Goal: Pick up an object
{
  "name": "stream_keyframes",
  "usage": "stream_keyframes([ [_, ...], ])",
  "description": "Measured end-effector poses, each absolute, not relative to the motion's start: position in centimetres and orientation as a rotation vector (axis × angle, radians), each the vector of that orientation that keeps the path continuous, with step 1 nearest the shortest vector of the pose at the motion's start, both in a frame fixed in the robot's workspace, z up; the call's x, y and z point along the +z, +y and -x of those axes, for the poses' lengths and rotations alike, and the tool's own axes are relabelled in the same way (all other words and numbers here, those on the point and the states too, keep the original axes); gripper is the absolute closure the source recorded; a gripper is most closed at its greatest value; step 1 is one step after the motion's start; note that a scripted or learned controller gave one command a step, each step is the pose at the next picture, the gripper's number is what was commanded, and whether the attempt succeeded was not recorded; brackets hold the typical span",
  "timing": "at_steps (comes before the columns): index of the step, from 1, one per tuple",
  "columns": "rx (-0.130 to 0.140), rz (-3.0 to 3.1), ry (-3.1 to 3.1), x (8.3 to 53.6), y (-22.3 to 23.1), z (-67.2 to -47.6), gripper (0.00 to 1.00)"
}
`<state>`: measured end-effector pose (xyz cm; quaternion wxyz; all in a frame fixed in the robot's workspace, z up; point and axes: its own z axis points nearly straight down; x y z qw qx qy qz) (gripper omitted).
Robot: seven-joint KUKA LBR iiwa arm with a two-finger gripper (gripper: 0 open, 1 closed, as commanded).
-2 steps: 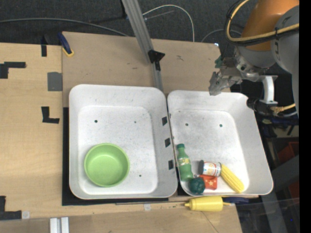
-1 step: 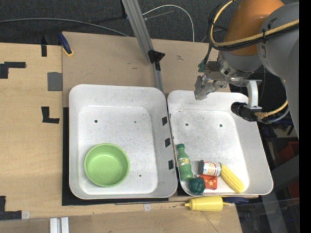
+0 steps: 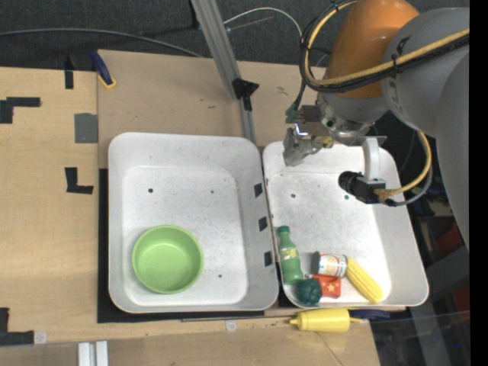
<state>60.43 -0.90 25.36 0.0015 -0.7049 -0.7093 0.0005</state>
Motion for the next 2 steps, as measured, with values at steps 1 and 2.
stream_keyframes([
  [1, 0.004, 2.213, -2.225, 24.1, 3.5, -58.4, 1.0],
  [2, 0.004, 2.212, -2.226, 22.7, 8.6, -57.9, 1.0],
])
